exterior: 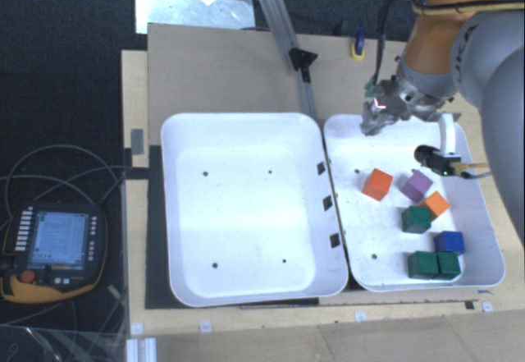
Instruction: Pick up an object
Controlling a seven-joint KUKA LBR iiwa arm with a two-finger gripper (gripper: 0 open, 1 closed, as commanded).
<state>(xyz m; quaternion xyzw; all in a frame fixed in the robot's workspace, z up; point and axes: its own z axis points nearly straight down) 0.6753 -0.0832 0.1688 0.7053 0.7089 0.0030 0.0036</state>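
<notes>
White bins: two, side by side on the tabletop; left bin and right bin meet along their inner rims.
Arm: grey with an orange band, enters from the right, over the far right corner of the tabletop.
Claw: over the far rim of the right bin, near that bin's far left corner; points down.
Claw state: cannot tell whether open or closed.
Blocks: all in the right bin, apart from the claw, towards the right and near edges.
Orange cube: mid-bin, the block nearest the claw, tilted on its base.
Purple cube: just right of the orange cube.
Small orange cube: just beside the purple cube, nearer the right rim.
Green cube: below the purple cube, close to the small orange cube.
Blue cube: near the right rim, just above the green blocks.
Green blocks: two, side by side, in the near right corner of the bin.
Pendant: off the tabletop's left edge, screen lit, cables looped around it.
</notes>
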